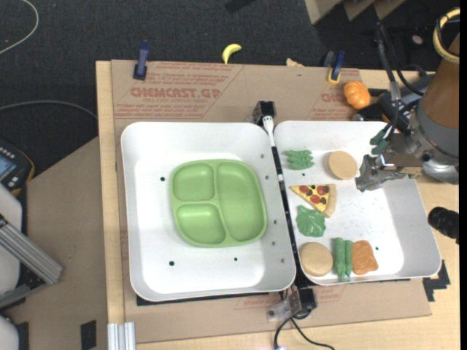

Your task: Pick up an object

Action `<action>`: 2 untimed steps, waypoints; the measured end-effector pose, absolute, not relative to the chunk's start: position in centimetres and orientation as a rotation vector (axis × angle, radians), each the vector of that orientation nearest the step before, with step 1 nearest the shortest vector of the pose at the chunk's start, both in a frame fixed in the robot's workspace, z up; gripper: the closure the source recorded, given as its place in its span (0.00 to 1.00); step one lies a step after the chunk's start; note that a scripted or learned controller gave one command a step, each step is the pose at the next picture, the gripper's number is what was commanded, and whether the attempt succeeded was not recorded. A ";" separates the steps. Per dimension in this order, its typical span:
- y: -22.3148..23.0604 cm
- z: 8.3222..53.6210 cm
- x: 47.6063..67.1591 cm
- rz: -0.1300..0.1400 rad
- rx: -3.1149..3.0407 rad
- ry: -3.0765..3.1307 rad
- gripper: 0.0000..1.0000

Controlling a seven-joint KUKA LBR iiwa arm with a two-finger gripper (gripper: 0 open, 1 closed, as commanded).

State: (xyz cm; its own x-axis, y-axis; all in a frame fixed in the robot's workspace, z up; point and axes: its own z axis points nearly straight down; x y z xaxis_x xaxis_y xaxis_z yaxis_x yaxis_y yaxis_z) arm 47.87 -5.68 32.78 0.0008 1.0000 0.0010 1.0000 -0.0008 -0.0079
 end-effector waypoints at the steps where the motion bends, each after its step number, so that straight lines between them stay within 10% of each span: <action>1: -4.7 25.3 50.2 0.006 -2.218 -2.217 1.00; 2: -0.2 19.8 47.7 0.007 -2.211 -2.219 1.00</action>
